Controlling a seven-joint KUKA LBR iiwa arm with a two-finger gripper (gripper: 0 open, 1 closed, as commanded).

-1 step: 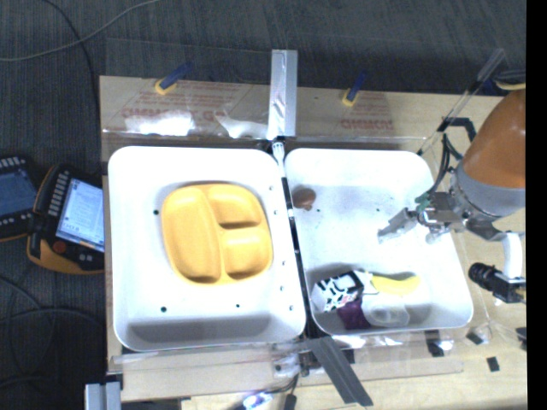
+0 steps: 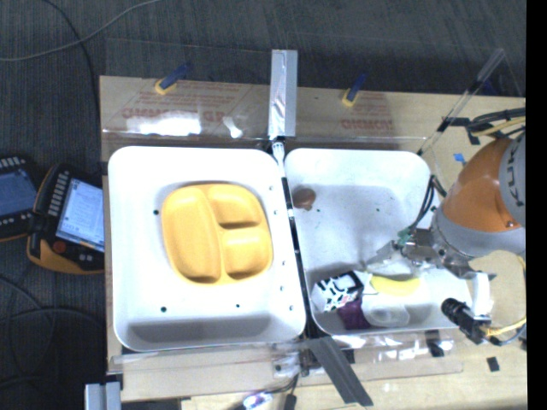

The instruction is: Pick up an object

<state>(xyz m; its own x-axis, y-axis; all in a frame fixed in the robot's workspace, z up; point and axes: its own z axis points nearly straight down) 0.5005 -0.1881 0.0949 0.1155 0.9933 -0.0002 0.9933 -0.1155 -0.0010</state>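
Observation:
The right bin [image 2: 359, 178] holds several objects. A small brown object [image 2: 303, 197] lies near its left wall, and a black-and-white patterned object [image 2: 337, 290] sits at the front left, with a purple item [image 2: 352, 315] just in front of it. A yellow banana-like object [image 2: 398, 284] lies toward the front right, next to a clear item [image 2: 386, 316]. My gripper [image 2: 395, 254] reaches in from the right, low over the bin and just behind the yellow object. Nothing is visibly held.
The left bin [image 2: 137, 314] holds a yellow divided plate [image 2: 218, 231]. A metal divider [image 2: 283, 92] stands behind the bins. The arm's orange band [image 2: 480, 196] hangs over the right bin's right edge. A handheld pendant [image 2: 67, 220] lies on the floor at left.

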